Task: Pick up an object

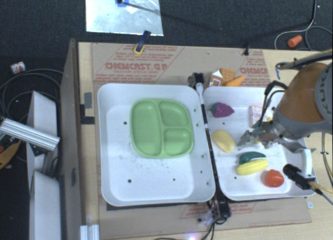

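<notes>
In the right bin (229,189), my gripper (254,138) hangs low over the middle, reaching in from the right. A pale yellow piece (223,141) lies just to its left. Below it rests a dark green piece (252,156), with a yellow corn-like piece (252,167) under that. A red tomato-like piece (274,178) sits near the front right. A purple piece (222,110) lies at the back left and a pink-white box (256,113) at the back. Nothing shows between the fingers.
The left bin (112,145) holds a green divided plate (161,128). An orange carrot-like piece (234,81) lies beyond the right bin's back rim. The divider (207,135) between the bins runs left of the gripper.
</notes>
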`<state>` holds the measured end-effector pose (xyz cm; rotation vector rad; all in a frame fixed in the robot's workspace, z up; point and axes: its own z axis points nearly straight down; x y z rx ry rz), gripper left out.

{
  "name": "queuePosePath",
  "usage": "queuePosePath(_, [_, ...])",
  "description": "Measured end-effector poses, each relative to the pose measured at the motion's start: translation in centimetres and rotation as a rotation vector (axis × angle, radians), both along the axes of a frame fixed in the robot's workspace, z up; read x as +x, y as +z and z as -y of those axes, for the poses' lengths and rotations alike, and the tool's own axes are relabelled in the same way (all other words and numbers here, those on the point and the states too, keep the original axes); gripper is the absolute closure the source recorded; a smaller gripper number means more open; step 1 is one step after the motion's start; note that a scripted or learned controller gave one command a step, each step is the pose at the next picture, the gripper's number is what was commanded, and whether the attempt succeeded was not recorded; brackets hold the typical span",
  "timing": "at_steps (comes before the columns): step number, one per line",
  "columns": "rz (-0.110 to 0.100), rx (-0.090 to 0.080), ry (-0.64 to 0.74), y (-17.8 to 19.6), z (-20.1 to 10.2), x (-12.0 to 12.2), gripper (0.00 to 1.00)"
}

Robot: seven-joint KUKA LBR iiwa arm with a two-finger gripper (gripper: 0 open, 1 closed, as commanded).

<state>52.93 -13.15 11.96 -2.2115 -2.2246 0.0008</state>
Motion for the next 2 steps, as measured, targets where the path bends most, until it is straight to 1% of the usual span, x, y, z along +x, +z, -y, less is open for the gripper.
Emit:
queuePosePath(1, [-0.002,0.001,-0.003,-3.4,-3.8,-4.5,0.00])
queuePosePath(2, [0.026,-0.010,-0.002,13.5,0.5,1.1,0.00])
